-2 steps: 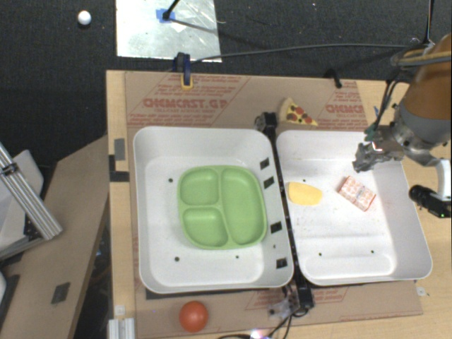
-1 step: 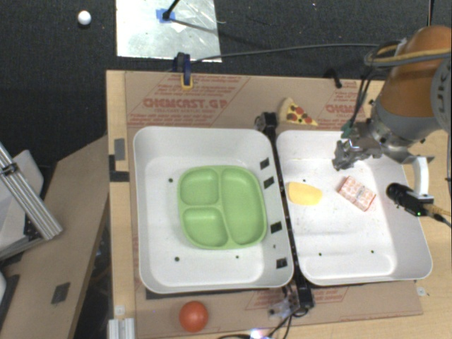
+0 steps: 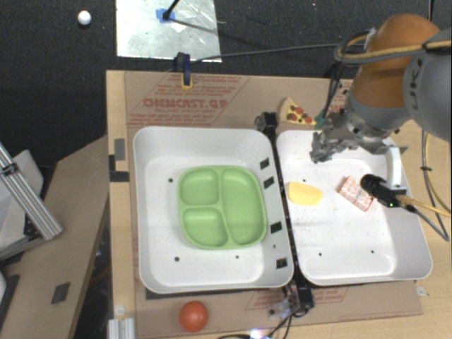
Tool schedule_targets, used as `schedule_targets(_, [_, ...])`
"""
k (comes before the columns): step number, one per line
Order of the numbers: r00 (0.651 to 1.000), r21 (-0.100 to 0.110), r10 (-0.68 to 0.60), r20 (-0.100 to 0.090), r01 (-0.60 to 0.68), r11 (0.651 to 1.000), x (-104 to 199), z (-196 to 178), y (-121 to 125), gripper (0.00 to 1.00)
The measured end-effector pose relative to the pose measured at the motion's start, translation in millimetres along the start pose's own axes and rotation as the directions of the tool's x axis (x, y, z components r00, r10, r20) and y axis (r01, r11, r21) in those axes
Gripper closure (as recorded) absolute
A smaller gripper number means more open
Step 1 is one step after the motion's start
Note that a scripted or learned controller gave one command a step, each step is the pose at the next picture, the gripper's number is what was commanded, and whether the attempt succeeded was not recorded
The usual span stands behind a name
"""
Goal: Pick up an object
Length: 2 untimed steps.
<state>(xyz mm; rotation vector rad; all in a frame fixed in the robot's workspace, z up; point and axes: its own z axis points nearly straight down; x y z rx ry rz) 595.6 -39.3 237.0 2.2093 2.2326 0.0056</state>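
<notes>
In the right bin lie a yellow, rounded flat piece near the left wall and a pink and white patterned block to its right. My gripper hangs over the back part of that bin, above and slightly right of the yellow piece and apart from both things. Nothing shows between its fingers. The left bin holds a green divided tray.
A pizza-slice toy lies on the cardboard behind the right bin. An orange ball rests on the bench in front of the left bin. A blue clamp stands at the cardboard's back edge.
</notes>
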Motion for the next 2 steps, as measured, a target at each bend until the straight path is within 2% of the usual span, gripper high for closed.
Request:
schedule_targets(1, [1.0,0.0,0.0,0.0,0.0,1.0,51.6,-6.2,9.4,1.0])
schedule_targets(2, [1.0,0.003,0.0,0.0,0.0,1.0,107.0,12.1,13.9,1.0])
